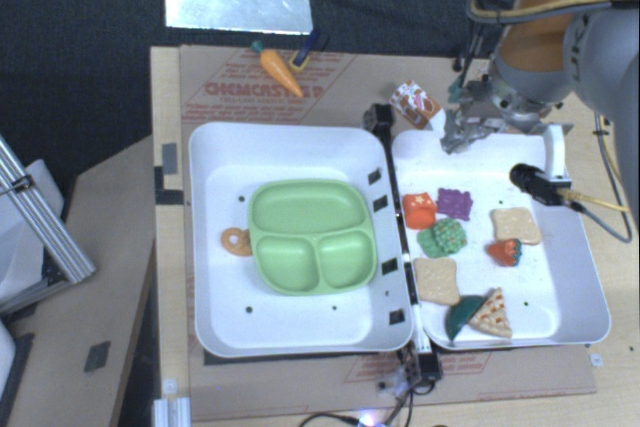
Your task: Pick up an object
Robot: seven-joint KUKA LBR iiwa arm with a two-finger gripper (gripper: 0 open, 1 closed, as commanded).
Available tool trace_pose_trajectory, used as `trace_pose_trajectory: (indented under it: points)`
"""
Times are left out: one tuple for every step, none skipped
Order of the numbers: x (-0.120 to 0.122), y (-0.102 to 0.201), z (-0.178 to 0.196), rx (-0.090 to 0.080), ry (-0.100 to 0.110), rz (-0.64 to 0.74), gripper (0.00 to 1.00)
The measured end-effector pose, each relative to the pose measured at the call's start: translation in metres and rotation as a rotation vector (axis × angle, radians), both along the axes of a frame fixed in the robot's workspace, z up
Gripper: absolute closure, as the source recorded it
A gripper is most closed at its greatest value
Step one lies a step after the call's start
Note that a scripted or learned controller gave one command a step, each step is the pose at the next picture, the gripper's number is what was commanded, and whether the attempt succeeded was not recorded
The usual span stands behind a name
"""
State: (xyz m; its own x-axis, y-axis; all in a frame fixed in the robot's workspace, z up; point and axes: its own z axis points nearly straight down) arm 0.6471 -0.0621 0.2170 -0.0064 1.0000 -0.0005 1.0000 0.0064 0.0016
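Bins sit side by side mid-frame: the left bin (pixel 215 215) has a green divided tray (pixel 308 235) with a small pretzel (pixel 236 241) just off its left edge, and the right bin (pixel 575 275) holds the toy food. The arm (pixel 560 25) hangs over the right bin's upper edge, its gripper (pixel 462 137) low near the rim with nothing between the fingers, though how wide they stand, can't tell. Food-wise, lower right: bread slice (pixel 436 279), pizza wedge (pixel 491 315), toast (pixel 515 225), broccoli (pixel 443 237), purple piece (pixel 455 203), orange block (pixel 418 210), strawberry (pixel 504 251); a carrot (pixel 280 72) lies outside up top.
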Motion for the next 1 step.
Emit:
trace_pose_trajectory:
  points:
    - [0.0016,-0.0003,0.0029,0.000,-0.001,0.000,1.00]
